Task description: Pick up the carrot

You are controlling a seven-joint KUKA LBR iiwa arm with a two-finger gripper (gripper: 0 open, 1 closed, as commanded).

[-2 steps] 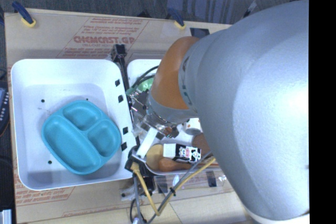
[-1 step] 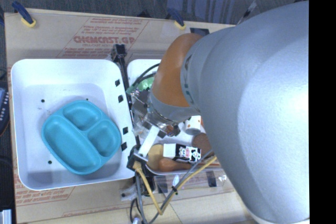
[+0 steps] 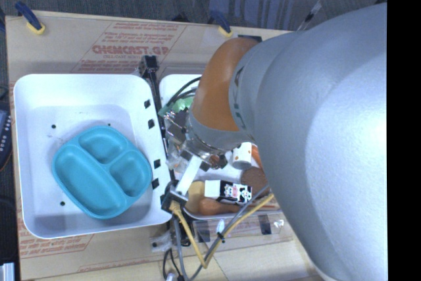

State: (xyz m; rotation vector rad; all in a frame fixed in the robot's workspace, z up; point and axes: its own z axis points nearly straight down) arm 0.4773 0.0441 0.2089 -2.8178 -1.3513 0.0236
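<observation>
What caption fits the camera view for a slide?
KUKA arm reaches down into the cluttered right bin; a blue divided plate lies in the left bin.

The arm [image 3: 329, 141] is a thick, smooth tube of pale grey with a soft sheen and rounded edges. Above the wrist runs a broad orange band [image 3: 214, 92], glossy and curved like a collar. Below it sits a darker grey ring, then a cluster of bare metal parts with small fittings. A green and a black cable [image 3: 181, 94] loop beside the wrist.
</observation>
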